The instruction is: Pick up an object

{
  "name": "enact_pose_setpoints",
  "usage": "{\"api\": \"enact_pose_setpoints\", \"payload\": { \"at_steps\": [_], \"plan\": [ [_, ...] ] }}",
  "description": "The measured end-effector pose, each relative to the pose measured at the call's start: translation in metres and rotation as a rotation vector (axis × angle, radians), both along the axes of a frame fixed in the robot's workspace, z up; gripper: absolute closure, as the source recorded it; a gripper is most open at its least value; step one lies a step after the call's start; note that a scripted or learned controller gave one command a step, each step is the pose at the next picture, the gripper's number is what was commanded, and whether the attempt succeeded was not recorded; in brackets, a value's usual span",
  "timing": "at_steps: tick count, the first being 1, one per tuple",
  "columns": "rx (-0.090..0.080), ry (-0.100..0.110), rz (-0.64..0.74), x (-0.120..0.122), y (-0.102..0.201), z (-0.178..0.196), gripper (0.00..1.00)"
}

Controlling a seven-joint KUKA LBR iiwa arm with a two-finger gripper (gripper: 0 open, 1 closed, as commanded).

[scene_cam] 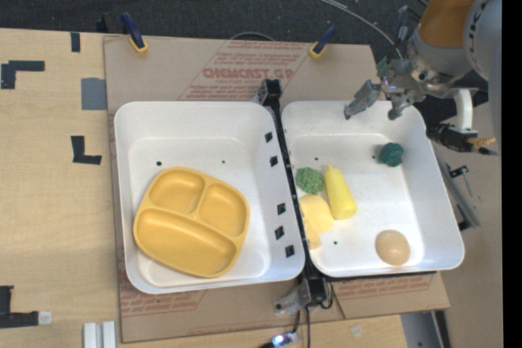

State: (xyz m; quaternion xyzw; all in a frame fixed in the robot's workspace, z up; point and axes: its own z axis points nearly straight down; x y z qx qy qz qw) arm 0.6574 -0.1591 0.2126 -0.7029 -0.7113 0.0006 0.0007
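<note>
Camera view: green ball [391, 154] below hand [377, 106] (apart)

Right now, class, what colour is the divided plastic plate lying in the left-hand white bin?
Yellow: the divided plastic plate shows best in the camera view.

Two shallow white plastic bins sit side by side on a brown cardboard sheet [236, 69] that covers the worktop [49, 175]. The left bin [130, 126] holds a yellow three-compartment plastic plate [191, 221] towards its near side. In the right bin [432, 200], a small green broccoli-shaped toy [308, 179] lies against the left wall, touching a yellow cylindrical toy [339, 191] on its right and a pale yellow block [315, 218] just before it. A dark green ball [391, 154] lies well to the right of the broccoli, and a beige egg-shaped object [392, 247] in the near right corner. The gripper [377, 100] hangs over the far edge of the right bin.
</note>
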Motion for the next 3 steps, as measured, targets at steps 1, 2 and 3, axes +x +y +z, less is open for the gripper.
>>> {"api": "enact_pose_setpoints", "payload": {
  "at_steps": [1,2,3],
  "plan": [
    [-0.001,-0.001,0.000,0.001,0.000,-0.001,0.00],
    [-0.001,0.005,-0.011,-0.005,-0.006,-0.062,0.00],
    [-0.001,0.004,-0.011,0.000,-0.013,-0.118,0.00]
  ]
}}
